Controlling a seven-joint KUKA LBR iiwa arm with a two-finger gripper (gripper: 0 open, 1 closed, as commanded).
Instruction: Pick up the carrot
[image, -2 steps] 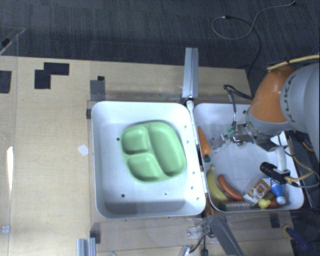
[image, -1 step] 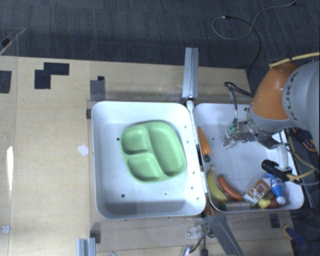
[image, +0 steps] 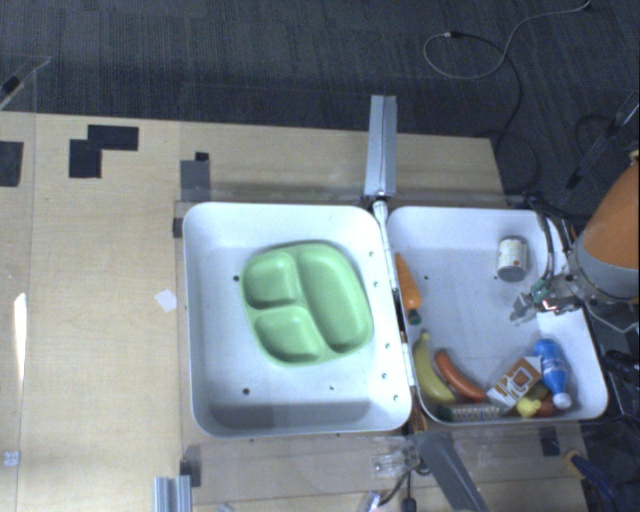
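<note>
The carrot (image: 407, 284) lies in the right bin (image: 470, 218), tight along its left wall, long axis running roughly toward and away from the camera, with a darker tip at its near end. Nothing touches it; a banana (image: 430, 370) lies a little nearer the camera along the same wall, and a sausage (image: 460, 376) sits beside that. The gripper (image: 543, 298) hangs over the right side of this bin, well apart from the carrot, just below a small can (image: 512, 257), and whether it is released or clenched cannot be told at this size and angle; nothing is seen in it. A carton (image: 518, 381) and a blue bottle (image: 552, 366) crowd the near right corner. The left bin (image: 200, 300) holds a green tray (image: 305, 303). Judging by its look, the carrot is probably a light, stiff plastic toy with a smooth, somewhat slippery skin, so it should not crush but may squirt out of a pinch placed too near either tapered end. The best hold seems to be across the thick middle, closing across its width. The wall is the trouble: one finger needs room between carrot and wall, and that gap looks slim, so a nudge away from the wall might be needed first.
</note>
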